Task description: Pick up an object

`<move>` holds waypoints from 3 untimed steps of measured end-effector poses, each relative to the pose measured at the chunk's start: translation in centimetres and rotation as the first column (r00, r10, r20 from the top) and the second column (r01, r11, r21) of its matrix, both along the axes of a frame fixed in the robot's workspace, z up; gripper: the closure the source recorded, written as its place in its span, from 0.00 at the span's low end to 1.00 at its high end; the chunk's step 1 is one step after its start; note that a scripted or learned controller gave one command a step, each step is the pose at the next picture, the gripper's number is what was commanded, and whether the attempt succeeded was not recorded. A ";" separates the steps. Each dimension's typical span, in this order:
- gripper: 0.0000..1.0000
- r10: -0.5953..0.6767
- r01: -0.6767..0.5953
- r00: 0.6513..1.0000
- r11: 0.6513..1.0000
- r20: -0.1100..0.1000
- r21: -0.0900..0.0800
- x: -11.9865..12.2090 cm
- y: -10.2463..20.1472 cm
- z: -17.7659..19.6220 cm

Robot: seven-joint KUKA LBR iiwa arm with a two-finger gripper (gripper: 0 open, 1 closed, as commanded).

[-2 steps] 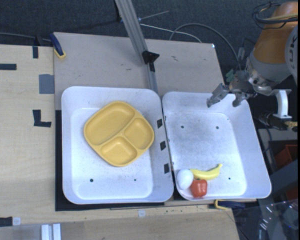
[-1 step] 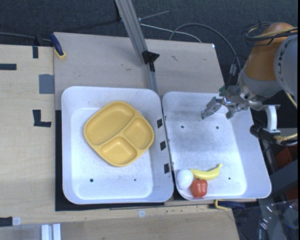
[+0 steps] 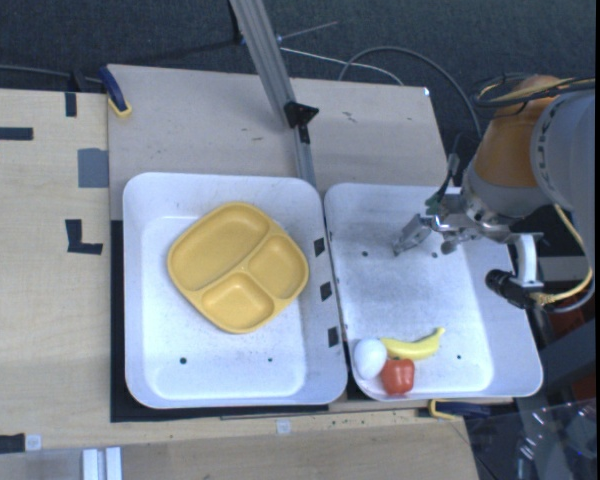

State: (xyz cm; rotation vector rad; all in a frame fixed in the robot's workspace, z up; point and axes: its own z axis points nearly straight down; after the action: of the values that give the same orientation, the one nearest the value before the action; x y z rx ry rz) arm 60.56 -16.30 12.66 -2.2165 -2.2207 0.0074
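Overhead, we see the grey two-finger gripper poised over the right shallow white bin, its fingers spread apart with nothing between them. Well apart from it, at that bin's near edge, lie a yellow plastic banana, a white egg-shaped object and a small red piece. The left white bin holds a yellow three-compartment plate.

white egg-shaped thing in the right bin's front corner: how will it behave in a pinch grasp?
The white egg looks smooth and rounded, so it may slip or roll away. It's touching the banana and red piece, so the gripper fingers would likely nudge those too.
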 end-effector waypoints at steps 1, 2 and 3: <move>1.00 0.001 -0.001 1.000 1.000 0.004 0.001 0.1 0.1 1.3; 1.00 -0.001 0.001 1.000 1.000 0.011 -0.001 1.1 -0.5 6.5; 1.00 0.000 0.000 1.000 1.000 0.010 -0.001 1.2 -0.4 11.4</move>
State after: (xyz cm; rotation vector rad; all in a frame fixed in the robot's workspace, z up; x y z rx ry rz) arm 61.75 -16.75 24.02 -2.2219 -2.2263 -0.0034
